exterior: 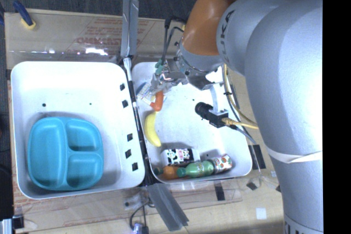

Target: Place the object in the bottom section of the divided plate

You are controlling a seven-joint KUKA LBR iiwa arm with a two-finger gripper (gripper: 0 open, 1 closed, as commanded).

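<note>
The right bin (241, 159) holds a yellow banana (152, 130) near its left wall and, along the lower edge, a black-and-white patterned box (179, 155), a green bottle (196, 169), an orange piece (169, 172) and a red-and-white can (221, 163). The grey arm (274, 57) covers that bin's upper right. The gripper (159, 85) hangs over the bin's upper left corner; how far its claw is spread cannot be told. Just below it lies a small orange carrot-like object (158, 101), beside a clear wrapper (145, 97). The blue divided plate (66, 153) sits in the left bin (66, 76), low on the left, three sections.
</note>
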